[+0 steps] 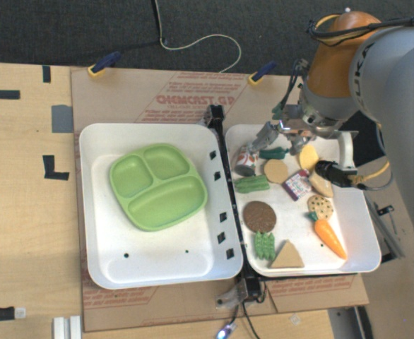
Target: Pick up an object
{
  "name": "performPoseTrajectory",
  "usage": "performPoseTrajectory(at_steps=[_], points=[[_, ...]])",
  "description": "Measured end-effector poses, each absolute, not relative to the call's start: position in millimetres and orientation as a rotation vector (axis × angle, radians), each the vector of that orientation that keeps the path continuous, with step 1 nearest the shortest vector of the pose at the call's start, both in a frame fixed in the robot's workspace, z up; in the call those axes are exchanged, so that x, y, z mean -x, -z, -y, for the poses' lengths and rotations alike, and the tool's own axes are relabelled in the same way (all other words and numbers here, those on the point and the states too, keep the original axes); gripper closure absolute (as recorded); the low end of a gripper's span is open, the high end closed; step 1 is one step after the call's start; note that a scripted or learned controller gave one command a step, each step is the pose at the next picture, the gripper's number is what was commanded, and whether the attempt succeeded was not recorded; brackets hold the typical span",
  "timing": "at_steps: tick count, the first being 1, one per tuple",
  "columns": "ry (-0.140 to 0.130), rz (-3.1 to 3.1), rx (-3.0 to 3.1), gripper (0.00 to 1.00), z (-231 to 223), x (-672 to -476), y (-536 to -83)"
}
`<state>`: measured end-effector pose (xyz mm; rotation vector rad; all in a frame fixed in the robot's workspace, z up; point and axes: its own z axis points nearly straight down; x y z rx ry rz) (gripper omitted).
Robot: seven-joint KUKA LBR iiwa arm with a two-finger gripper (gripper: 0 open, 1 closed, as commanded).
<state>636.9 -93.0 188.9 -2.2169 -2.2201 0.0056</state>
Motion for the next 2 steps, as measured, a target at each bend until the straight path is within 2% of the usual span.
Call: performPoseTrajectory(at_steps=[1,2], points=[[-0.015,2.211,2.215,0.0,104,-584.1,-115],[-0.006,2.221,2.219,0.0,94,-556.0,-81]])
